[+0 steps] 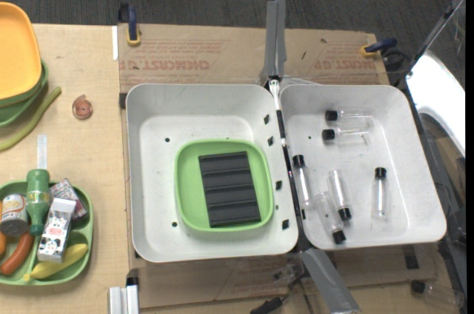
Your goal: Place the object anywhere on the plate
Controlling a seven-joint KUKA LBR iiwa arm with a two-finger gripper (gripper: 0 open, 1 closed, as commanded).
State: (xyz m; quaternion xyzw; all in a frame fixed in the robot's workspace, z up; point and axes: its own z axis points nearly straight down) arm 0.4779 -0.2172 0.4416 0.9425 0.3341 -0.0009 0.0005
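Nearest you, at the front edge of the right bin [426, 179], a clear vial [332, 228] with a black cap lies on its side, almost touching the front wall. You cannot tell from this view whether the claw is released or clenched; nothing here shows a thing between its fingers. Working outward across the right bin's floor, note five more capped vials: one [338, 194] just behind the first, one [380, 190] toward the right edge, a long one [300, 178] along the left wall, and a pair [346, 124] near the rear, all lying flat and mostly apart. The green plate [189, 186] sits in the middle of the left bin [141, 157], toward its front edge, and carries a dark ribbed block [231, 189]. No vial rests on the plate. Judged from this layout, the task stands at its start: you have yet to choose a vial, grasp it, carry it over the shared wall between the bins, and release it on the plate.
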